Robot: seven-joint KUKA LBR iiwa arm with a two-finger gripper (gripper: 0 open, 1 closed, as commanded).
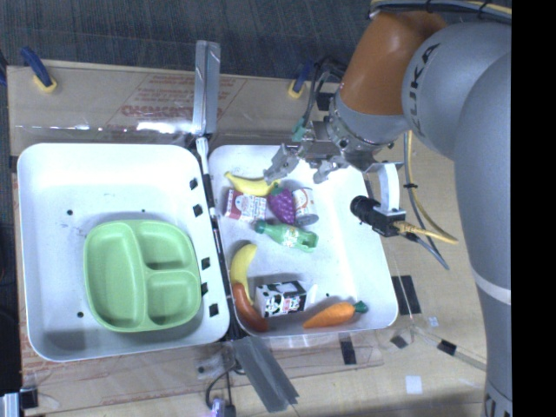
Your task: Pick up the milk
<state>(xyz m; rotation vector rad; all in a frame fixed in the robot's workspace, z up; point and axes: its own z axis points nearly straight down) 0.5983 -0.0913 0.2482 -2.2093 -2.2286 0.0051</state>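
The milk (pixel 283 299) is a small black-and-white carton with a cow print. It lies near the front of the right bin (pixel 369 259), between a banana (pixel 242 262) and a carrot (pixel 329 314). My gripper (pixel 302 165) hangs over the far part of that bin, well behind the milk. Its fingers (pixel 281 161) are spread open and hold nothing. Just below them lie purple grapes (pixel 282 205) and a red-and-white carton (pixel 246 205).
A second banana (pixel 248 182) lies at the back of the right bin, a green bottle (pixel 287 234) in its middle, and a reddish sausage (pixel 246 313) at the front left. The left bin (pixel 52 181) holds a green divided plate (pixel 143 274). A black cable connector (pixel 373 214) juts from the wrist.
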